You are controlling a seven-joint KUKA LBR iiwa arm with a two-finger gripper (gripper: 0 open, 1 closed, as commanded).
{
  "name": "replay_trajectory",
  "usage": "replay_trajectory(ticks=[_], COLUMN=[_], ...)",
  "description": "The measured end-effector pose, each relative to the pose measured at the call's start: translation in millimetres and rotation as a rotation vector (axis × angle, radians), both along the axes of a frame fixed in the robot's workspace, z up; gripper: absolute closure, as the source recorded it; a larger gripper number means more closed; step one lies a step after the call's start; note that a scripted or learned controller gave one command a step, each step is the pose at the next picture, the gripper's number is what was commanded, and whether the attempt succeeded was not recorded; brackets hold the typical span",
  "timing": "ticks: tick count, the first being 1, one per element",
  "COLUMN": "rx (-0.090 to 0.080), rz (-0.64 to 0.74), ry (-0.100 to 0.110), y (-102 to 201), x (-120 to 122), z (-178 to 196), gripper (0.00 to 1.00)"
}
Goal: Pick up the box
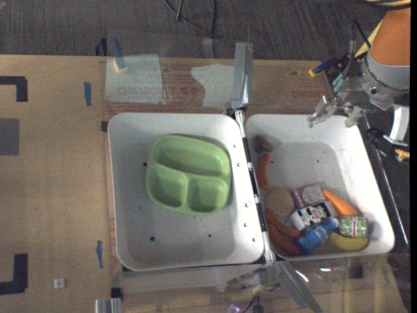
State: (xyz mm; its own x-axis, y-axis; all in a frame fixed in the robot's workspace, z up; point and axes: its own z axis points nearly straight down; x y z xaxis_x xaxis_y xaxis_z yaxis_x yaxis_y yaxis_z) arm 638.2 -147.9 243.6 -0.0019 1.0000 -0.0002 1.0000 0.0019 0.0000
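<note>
Gripper (337, 111) over top right corner of right bin (384, 201), finger state unclear; box (308, 195) among food near bottom

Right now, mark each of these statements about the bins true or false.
1. The green tray lies in the left bin. True.
2. The gripper holds the box. False: the box lies in the right bin, apart from it.
3. The carrot lies in the right bin. True.
4. The banana lies on the green tray. False: it lies at the right bin's near edge.
</note>
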Motion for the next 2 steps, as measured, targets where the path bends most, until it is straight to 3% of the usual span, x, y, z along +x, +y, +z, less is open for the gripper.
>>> replay_trajectory(ticks=[1, 2], rx=[0.0, -0.001], rz=[0.042, -0.018], ry=[0.0, -0.004], y=[-14, 27], x=[-53, 12], z=[-111, -157], gripper=[0.0, 0.0])
